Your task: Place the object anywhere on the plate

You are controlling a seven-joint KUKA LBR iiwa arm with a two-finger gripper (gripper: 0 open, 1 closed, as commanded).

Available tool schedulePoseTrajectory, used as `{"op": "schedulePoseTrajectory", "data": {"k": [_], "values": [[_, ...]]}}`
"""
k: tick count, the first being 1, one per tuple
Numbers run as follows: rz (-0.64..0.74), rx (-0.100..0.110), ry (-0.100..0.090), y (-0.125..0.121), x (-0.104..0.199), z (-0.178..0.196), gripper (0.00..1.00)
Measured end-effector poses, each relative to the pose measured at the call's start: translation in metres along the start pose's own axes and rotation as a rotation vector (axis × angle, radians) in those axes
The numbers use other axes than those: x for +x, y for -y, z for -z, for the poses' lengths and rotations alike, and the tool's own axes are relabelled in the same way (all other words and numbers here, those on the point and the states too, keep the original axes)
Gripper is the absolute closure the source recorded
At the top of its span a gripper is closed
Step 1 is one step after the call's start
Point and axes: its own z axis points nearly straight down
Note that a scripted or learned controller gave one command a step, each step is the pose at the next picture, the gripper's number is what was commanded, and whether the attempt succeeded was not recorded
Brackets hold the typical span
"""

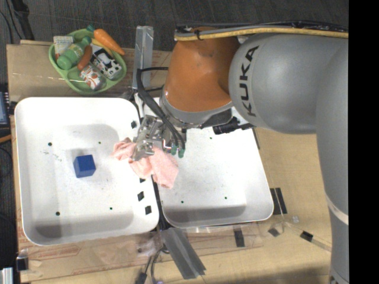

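A crumpled pink cloth (155, 164) lies across the seam between the two white bins, partly over the left bin's (35, 129) right rim and partly over the right bin's (237, 188) left edge. My gripper (159, 148) sits directly over the cloth's upper part and touches or nearly touches it, and it hides that part of the cloth. A small blue cube (84, 165) rests on the floor of the left bin, well to the left of the gripper.
A green bowl (71, 81) of toy food, including an orange carrot (106, 39), stands on the bench beyond the left bin's far edge. The arm's large grey and orange body (237, 81) overhangs the right bin's far side.
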Motion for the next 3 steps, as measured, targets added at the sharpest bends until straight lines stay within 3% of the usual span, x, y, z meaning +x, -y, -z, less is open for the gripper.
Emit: {"op": "schedulePoseTrajectory", "data": {"k": [1,2,3], "values": [[0.186,0.001,0.0,-0.032,0.032,0.009,1.0],[0.189,0.001,0.0,-0.073,0.064,0.006,1.0],[0.189,0.001,0.001,-0.073,0.064,0.006,0.0]]}}
